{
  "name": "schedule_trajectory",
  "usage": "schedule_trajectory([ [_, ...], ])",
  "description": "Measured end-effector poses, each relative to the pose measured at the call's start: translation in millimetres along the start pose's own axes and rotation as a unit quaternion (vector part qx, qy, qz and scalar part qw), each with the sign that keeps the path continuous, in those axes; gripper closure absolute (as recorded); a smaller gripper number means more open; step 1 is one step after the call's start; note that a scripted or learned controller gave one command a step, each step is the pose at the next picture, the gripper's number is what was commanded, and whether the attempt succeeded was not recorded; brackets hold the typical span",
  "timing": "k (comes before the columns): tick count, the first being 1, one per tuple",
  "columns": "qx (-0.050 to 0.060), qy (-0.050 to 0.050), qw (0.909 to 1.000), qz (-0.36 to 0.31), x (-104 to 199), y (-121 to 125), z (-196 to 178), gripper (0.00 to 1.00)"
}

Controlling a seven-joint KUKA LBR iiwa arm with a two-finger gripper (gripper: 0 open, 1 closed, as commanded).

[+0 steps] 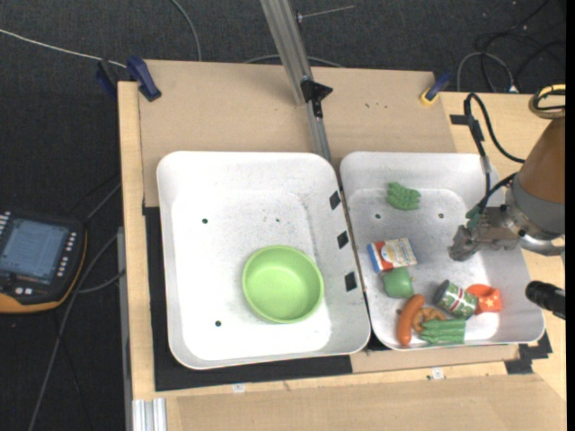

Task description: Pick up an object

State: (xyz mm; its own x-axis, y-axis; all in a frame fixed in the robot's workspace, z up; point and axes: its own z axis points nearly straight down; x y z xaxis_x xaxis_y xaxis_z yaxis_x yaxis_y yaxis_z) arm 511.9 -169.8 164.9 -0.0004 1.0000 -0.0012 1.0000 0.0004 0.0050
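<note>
White plastic forms two shallow bins side by side on the tan surface [269,106]. Going near to far, the closest things lie along the near rim of the right bin [431,164]: a bunch of green toy beans [444,332] at about six o'clock in that bin, touching an orange-red sausage-like toy [410,318] lying at a slant just to its nine o'clock. Just beyond them a small green can [455,299] lies on its side, with an orange-red toy piece [486,298] touching it at three o'clock. A round green toy [398,283] rests near the bin's middle, and a small carton with red and blue print [392,254] lies just beyond it, touching or nearly so.

In the left bin [234,187], a light green bowl [283,283] stands upright toward five o'clock, well apart from everything else.

At three o'clock in the right bin, the claw [465,243] hangs low over the bin floor at the end of the grey arm [544,182], with bare white floor beneath it; nothing shows between its fingers, and whether they are spread or closed I cannot tell. It is near the can but apart from it.

Farthest, at twelve o'clock in the right bin, a knobbly green toy [404,196] lies alone.
</note>
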Motion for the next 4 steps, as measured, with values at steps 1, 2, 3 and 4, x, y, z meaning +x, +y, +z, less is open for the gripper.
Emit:
schedule_trajectory([
  [1, 0.0, 0.0, 1.0, 0.0, 0, 1, -52, 1.0],
  [2, 0.002, 0.001, 1.0, -0.002, 55, 7, -48, 1.0],
  [3, 0.002, 0.001, 1.0, -0.002, 98, 0, -55, 1.0],
  [4, 0.002, 0.001, 1.0, -0.002, 146, 5, -64, 1.0],
])
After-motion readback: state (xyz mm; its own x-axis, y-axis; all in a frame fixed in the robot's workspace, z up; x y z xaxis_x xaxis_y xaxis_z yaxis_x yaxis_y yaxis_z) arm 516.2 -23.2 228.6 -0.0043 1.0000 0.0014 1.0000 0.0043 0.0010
